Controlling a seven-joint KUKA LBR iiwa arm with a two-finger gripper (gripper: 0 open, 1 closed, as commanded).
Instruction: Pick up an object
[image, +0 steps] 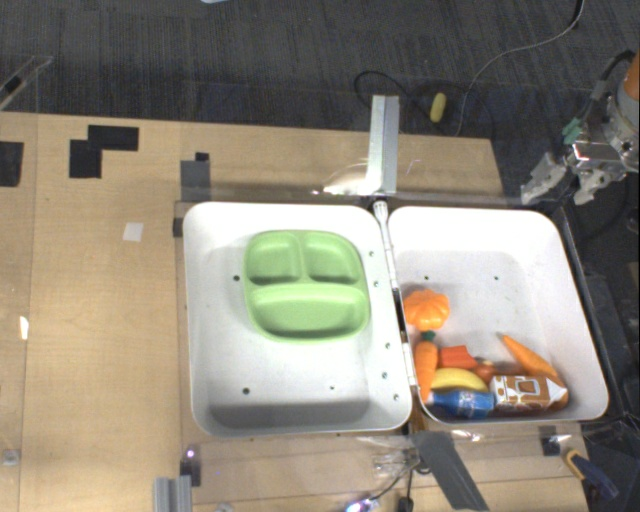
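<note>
Toy food is the pick target, all bunched in the near part of the right bin (480, 240): an orange pumpkin-like piece (426, 308) against the divider wall, a carrot (426, 366) just below it, a small red block (457, 355), a banana (457, 379) lying on a blue piece (462, 402), a brown carton (523, 393) touching that one, and a second carrot (527, 355) angled above the carton. Left bin (210, 330) holds a green divided plate (303, 283), lying flat.

Gripper (570, 178) sits outside the bins, past the far right corner of the right bin, well apart from every item. Finger state — cannot tell, too small and cluttered at that spot. Nothing visibly between them.

Step, as I read it: approach not begun, no grasp yet.

Next move calls for traversing in over the right bin and descending on one item. Pumpkin piece and the upper carrot look like the freest candidates — the banana/blue/carton cluster is packed tight, so fingers would likely foul a neighbour. Pumpkin hugs the wall, so clearance on that side is a risk.
</note>
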